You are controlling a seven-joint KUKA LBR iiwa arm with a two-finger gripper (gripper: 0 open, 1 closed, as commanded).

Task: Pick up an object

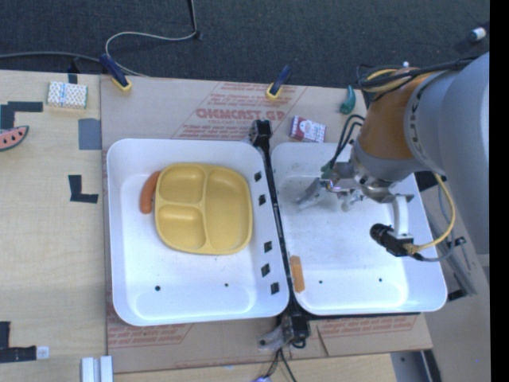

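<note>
Above the two bins, red print on the cardboard reads roughly "CHEMCAST GP". Left bin has one yellow tray with one orange sausage touching its left edge. Right bin has one small orange piece near its left wall. Gripper hangs over that bin, fingers spread wide, holding nothing.

From my remote feed, the bench was pale wood with a brown cardboard sheet laid over it, red print on the sheet. Dark carpet ran along the back, a thin cable looping across it. Black tape strips were stuck on the wood, lighting was flat and even.
</note>
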